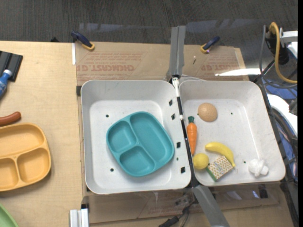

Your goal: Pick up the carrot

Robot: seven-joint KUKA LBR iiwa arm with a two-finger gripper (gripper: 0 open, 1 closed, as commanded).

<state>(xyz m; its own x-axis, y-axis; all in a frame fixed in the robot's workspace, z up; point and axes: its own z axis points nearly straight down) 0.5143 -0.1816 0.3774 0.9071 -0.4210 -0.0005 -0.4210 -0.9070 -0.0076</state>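
A small orange carrot (191, 133) with a green top lies in the right bin (246, 98), tight against that bin's left wall, pointing toward the front. A beige egg (207, 112) sits just behind and to its right. A yellow lemon (200, 161) rests near the carrot's tip.
A yellow banana (220, 151), a patterned packet (220, 167) and a white crumpled object (258, 167) share the right bin. The left bin (94, 126) holds a teal divided plate (139, 143). An orange tray (21, 157) and a sausage (9, 118) lie on the bench at left.
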